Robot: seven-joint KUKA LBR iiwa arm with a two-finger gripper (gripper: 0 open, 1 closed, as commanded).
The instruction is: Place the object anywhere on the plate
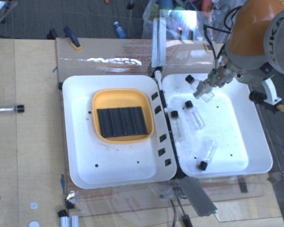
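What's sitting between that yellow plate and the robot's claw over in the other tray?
In the camera view, the raised divider where the two bins meet, with black clips, then a black-capped clear vial lie between the yellow plate and the gripper.

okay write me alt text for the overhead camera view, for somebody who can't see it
The arm's claw hovers over the right bin, where clear vials with black caps lie scattered. The left bin holds a yellow plate with a dark ribbed block lying on it.
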